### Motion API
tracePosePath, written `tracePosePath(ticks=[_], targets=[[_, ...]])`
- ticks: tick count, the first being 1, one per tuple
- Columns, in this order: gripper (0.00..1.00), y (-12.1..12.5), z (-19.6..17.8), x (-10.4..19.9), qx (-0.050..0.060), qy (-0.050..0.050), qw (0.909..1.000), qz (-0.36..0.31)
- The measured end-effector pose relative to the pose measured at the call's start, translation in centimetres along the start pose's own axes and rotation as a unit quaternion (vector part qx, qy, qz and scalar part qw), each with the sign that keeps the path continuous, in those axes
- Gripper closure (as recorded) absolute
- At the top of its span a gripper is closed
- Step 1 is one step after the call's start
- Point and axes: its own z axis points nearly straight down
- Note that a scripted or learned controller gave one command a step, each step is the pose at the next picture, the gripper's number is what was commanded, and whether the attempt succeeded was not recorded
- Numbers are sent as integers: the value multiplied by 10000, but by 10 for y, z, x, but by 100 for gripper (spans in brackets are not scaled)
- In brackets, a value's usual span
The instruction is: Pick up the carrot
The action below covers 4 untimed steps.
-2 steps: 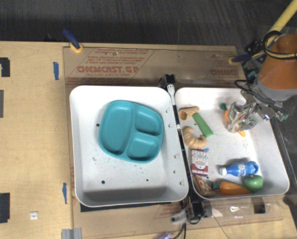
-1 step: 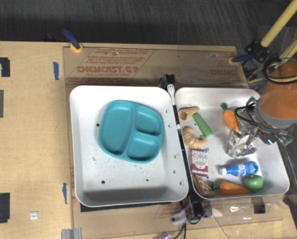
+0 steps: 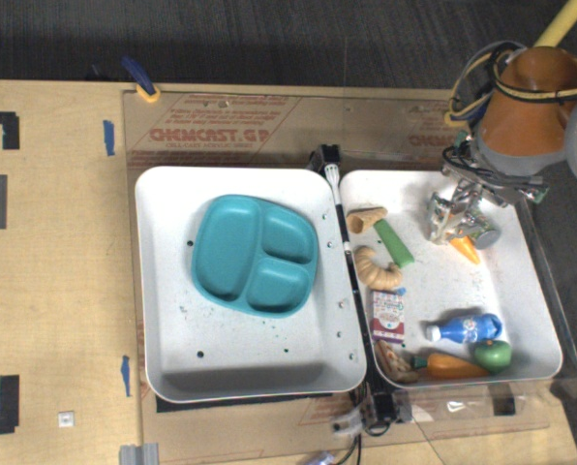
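the arm (image 3: 526, 105) is reaching in from the right, its jaws (image 3: 460, 219) hanging low in the far part of the right bin (image 3: 540, 289); whether the jaws are apart or together cannot be told. the carrot (image 3: 453, 364) is lying along the near wall of that bin, touching a green round item (image 3: 495, 355), just below a blue bottle (image 3: 463, 330). a small orange piece (image 3: 465, 250) is lying just beside the jaws. a teal divided plate (image 3: 255, 255) is sitting in the left bin (image 3: 172, 347) on the counter (image 3: 46, 289).
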Motion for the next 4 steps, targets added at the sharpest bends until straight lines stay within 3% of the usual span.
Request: tracePosePath(ticks=[1, 2, 3, 4], targets=[[0, 0, 0, 0, -4, -2, 10000, 3], [100, -2, -14, -3, 43, -56, 10000, 27], [0, -2, -13, -3, 31, -55, 10000, 22], [0, 34, 0, 38, -28, 5, 9977, -683]])
